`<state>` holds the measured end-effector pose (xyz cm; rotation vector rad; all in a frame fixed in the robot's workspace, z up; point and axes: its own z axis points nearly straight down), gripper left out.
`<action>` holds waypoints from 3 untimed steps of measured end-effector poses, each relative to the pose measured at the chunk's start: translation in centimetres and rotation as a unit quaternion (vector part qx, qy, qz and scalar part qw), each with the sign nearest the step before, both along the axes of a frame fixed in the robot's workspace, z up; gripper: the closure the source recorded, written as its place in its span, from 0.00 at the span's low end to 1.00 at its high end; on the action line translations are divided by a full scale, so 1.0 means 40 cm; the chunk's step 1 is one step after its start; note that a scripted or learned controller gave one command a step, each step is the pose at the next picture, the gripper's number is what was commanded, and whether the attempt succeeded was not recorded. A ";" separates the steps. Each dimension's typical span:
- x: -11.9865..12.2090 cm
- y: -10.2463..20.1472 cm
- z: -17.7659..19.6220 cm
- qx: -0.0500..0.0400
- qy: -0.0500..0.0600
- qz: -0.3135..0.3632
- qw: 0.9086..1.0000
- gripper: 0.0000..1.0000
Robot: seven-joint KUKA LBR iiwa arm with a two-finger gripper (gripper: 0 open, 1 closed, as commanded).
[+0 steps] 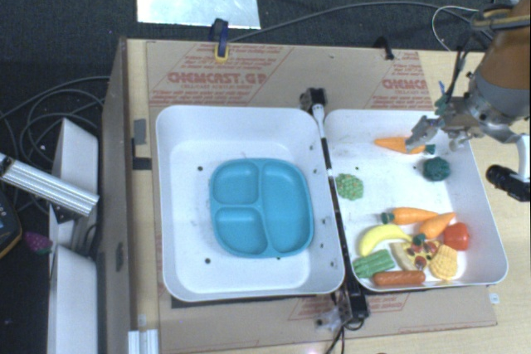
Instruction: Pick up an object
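My gripper (438, 133) hangs over the back right part of the right bin (362, 127), its fingers open with nothing between them. Just left of it an orange carrot (396, 145) lies on the bin floor. A dark teal ball (436, 170) rests a little below the gripper. Further forward sit a green broccoli piece (349, 186), a second carrot (410, 215), a red tomato (457, 236), a yellow banana (381, 238), a green pea pod (374, 263), a sausage (398, 278) and a yellow corn piece (444, 265).
The left bin (178, 124) holds a blue divided plate (261, 206). A black clamp (314, 100) sits where the two bins meet at the back. Cables run over the cardboard behind the bins. The arm's wrist (508, 70) stands at the right edge.
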<state>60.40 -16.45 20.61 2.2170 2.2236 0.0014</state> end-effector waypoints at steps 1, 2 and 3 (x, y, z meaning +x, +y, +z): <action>-0.022 -0.106 -0.304 0.000 0.000 -0.001 1.000 0.00; 0.130 -0.105 -0.305 0.000 0.002 0.001 1.000 0.00; 0.091 -0.105 -0.303 0.000 0.000 0.000 1.000 0.00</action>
